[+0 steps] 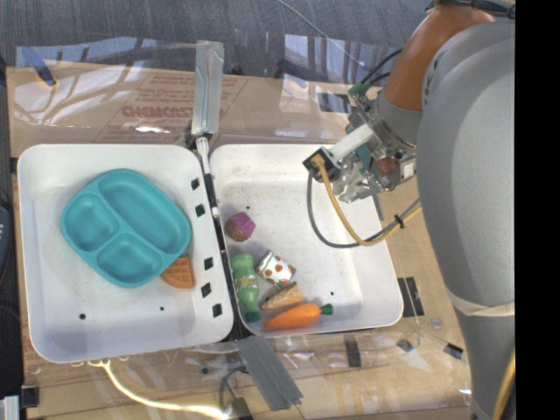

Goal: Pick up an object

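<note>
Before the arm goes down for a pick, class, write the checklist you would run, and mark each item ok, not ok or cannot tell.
1. Objects within the right bin: ok; carrot, purple piece and green piece lie there.
2. Gripper above that bin: ok, over its upper right part.
3. Gripper over an object: not ok; the items lie toward the lower left.
4. Jaws open: cannot tell.
5. Yellow cable free of the objects: ok, it loops beside them.
6. Objects apart: not ok; the carrot touches its neighbours.

Glossy teal plastic plate (pixel 127 226); smooth white plastic bins (pixel 52 322); matt brown cardboard (pixel 122 103) beneath
</note>
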Controlling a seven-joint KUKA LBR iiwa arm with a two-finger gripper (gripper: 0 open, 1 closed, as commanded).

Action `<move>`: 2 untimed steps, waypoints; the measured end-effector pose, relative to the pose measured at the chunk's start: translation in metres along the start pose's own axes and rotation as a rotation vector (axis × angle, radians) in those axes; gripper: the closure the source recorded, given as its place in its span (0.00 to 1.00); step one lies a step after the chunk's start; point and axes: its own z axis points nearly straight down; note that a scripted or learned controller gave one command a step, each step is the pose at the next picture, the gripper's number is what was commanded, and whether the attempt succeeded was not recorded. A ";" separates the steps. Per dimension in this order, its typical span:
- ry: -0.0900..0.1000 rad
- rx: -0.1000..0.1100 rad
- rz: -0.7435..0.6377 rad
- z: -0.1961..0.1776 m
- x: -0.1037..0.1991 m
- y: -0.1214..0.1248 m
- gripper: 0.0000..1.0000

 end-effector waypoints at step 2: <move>0.011 -0.005 0.113 -0.221 0.029 0.094 1.00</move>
